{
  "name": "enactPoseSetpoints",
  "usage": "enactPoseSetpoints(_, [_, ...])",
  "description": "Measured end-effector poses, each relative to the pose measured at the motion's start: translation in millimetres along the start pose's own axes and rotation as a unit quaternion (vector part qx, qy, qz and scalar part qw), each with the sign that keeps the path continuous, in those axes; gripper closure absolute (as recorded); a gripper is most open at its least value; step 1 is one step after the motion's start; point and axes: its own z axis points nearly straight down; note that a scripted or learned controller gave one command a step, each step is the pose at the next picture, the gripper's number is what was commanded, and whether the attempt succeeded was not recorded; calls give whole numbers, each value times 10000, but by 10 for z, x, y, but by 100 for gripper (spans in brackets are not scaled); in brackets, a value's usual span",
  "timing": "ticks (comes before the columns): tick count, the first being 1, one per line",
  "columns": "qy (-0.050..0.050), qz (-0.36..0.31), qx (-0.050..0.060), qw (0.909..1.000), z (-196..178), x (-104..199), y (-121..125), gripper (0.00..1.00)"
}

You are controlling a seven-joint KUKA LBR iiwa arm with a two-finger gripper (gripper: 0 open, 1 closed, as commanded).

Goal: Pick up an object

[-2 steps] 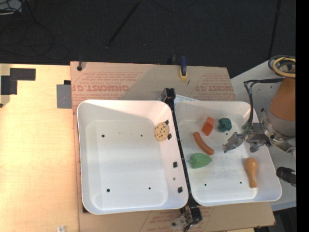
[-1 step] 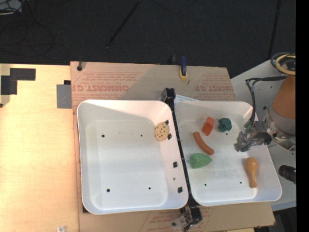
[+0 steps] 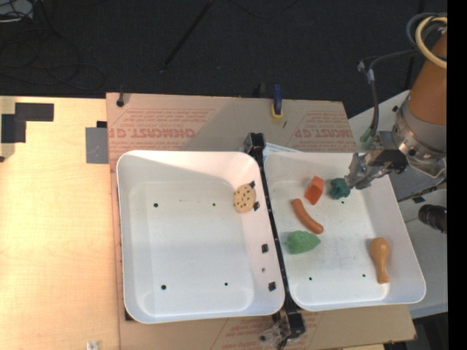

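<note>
Camera view shows the pincer (image 3: 357,178) low over the right bin (image 3: 408,283), touching or just beside the teal object (image 3: 339,189) near the orange block (image 3: 314,190); whether it is spread or closed I cannot tell. To do this well, I judge it should centre over the teal piece, clear of the block, close firmly, then lift straight up

Bright, even light washes the white bins (image 3: 146,173) to mild glare; background dark, image slightly soft.
</note>
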Motion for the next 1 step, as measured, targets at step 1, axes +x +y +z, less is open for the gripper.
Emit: enactPoseSetpoints(1, [5, 49, 106, 9999, 430, -18, -590, 100])
